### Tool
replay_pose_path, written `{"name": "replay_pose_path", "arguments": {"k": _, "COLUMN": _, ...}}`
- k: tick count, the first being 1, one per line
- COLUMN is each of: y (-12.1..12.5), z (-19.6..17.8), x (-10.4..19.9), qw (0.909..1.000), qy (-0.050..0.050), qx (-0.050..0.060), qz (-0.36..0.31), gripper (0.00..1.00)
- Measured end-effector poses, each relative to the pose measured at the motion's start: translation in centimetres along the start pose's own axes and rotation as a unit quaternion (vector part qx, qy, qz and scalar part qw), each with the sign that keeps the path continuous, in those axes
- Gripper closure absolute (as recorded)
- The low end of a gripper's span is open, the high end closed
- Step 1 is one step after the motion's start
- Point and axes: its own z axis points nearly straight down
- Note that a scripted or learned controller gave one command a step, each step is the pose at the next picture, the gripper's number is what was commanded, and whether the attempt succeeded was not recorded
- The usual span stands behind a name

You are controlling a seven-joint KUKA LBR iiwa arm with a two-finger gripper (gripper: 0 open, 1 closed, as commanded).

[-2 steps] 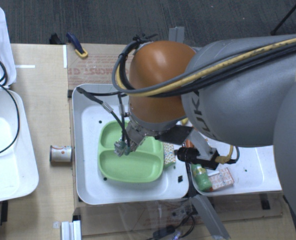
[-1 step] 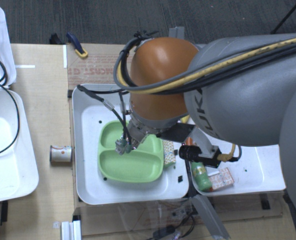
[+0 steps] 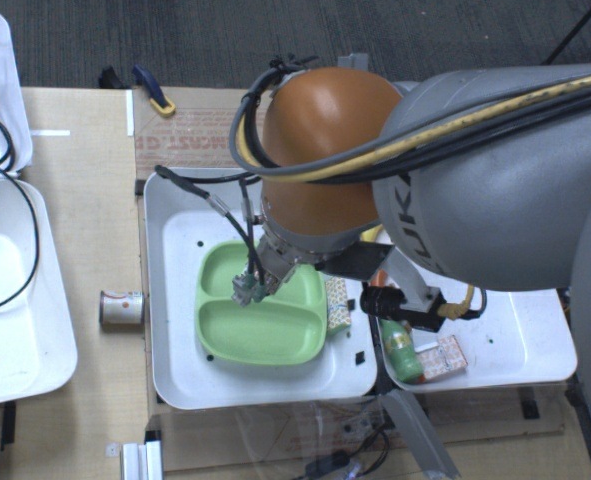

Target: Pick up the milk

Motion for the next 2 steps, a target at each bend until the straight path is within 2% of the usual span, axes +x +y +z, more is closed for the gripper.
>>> {"name": "replay_pose_path", "arguments": {"k": 2, "y": 0.01, "z": -1.65, "x": -0.19, "qw": 1.0, "qy": -0.001, "qx": 0.002, "qz": 0.0, "gripper": 1.0}}
